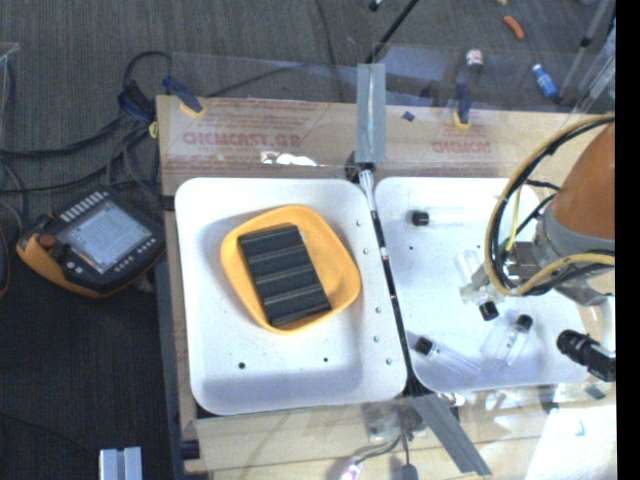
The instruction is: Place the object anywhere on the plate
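A yellow plate (340, 268) lies in the left white bin (205, 358). On the plate rests a black ribbed rectangular object (284, 274), lying flat and a little slanted. My gripper (489, 306) hangs over the right bin (440, 243), well to the right of the plate and apart from the object. The grey arm with its orange band (592, 193) and yellow-black cables (505, 230) comes in from the right and covers part of that bin.
Small black-tipped clear pieces lie in the right bin, one near the back (419, 218) and one near the front (425, 347). A pendant (95, 240) sits on the floor to the left. Cardboard (270, 138) lines the bench's far edge.
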Available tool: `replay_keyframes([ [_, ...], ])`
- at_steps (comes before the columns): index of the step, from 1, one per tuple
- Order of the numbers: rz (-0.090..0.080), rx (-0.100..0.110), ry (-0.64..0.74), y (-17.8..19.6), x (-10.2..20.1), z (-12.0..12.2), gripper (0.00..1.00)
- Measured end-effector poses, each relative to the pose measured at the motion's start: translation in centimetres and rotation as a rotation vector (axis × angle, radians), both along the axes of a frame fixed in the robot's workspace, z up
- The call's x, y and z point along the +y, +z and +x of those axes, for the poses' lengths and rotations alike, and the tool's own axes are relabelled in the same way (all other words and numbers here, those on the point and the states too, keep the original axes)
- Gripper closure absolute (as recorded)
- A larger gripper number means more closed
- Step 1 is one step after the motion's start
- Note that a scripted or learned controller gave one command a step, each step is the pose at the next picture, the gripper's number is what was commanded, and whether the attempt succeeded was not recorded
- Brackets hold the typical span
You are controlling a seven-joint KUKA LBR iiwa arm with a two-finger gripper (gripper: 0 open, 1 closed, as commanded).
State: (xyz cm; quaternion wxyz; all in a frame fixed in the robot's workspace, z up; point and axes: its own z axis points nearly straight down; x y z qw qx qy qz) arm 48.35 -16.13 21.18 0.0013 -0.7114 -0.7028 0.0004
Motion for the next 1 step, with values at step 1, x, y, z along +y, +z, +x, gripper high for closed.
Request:
replay_keyframes([
  [1, 0.000, 0.000, 0.000, 0.00, -0.01, 0.00, 0.00],
])
